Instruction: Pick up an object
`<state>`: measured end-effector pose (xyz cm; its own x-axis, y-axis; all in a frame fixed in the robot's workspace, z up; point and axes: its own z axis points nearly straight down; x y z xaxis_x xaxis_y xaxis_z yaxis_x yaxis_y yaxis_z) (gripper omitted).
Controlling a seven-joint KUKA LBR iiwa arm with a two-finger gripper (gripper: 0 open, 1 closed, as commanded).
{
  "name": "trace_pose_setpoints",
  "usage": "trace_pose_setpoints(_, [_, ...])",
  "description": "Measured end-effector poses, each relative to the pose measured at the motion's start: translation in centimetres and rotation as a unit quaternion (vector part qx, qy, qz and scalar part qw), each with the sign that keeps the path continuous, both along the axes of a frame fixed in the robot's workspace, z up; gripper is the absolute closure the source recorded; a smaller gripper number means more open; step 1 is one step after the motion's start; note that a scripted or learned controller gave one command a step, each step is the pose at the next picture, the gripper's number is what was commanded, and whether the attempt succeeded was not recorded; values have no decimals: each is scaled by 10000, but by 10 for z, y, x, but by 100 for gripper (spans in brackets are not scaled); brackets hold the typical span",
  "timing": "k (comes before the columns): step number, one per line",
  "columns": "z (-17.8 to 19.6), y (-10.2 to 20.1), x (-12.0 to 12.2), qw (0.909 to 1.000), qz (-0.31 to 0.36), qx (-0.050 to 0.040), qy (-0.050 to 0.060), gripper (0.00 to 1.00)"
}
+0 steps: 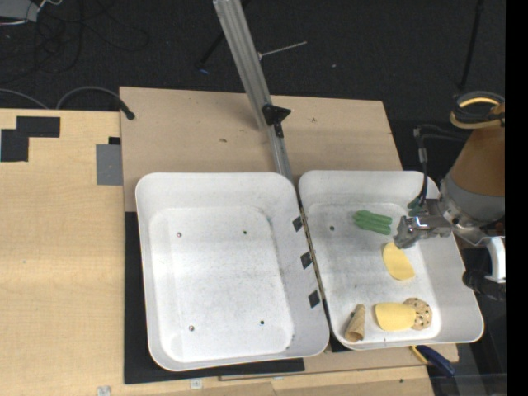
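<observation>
Object candidates all sit in the right bin (462,332), so that's where the pick has to happen. Nearest the camera, along the front wall: a tan cone (356,322), then a yellow block (393,316) touching a speckled cookie-like disc (420,313); this cluster is tight against the rim, so it looks awkward to get at. Mid-bin: a yellow oval piece (398,263) lying flat with free space around it, just below the claw (406,230). Further back: a green cylinder (373,221) on its side, just left of the claw. The claw is low over the bin floor between the green and yellow pieces; nothing visibly in it, and its opening is too small and blurred to tell. My read: it's lining up on one of those two. Left bin (165,196) sits alongside on the tabletop (198,130); a metal rail (247,64) rises at the back.
</observation>
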<state>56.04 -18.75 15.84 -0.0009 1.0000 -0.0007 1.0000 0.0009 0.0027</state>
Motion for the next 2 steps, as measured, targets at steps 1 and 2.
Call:
trace_pose_setpoints(1, [45,-7,-4,10000,-11,-2,3,100])
trace_pose_setpoints(2, [103,-17,0,10000,-3,-7,-7,100])
